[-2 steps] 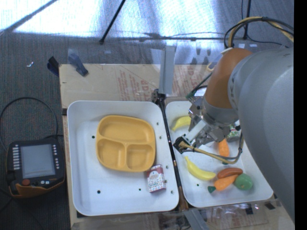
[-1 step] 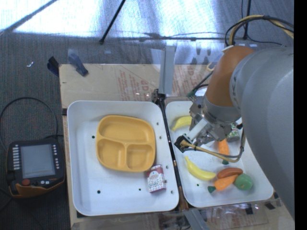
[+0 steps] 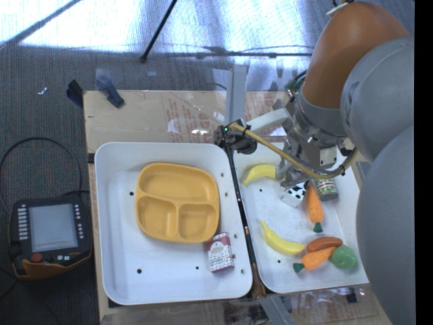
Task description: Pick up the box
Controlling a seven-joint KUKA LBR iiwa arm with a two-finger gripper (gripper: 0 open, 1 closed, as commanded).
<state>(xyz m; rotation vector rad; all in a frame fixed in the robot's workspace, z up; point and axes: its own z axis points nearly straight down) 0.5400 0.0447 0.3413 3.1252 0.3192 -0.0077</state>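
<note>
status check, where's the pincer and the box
Pincer low over right bin, near dice. Box in left bin, beside yellow tray, untouched. Bin divider between them.

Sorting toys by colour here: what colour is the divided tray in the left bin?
Yellow; the divided tray shows plainly in the camera view.

Small red-and-white box (image 3: 220, 252), lying flat in the left white bin (image 3: 115, 181) near its front right corner, just beside the yellow tray's (image 3: 178, 202) front edge.
</note>
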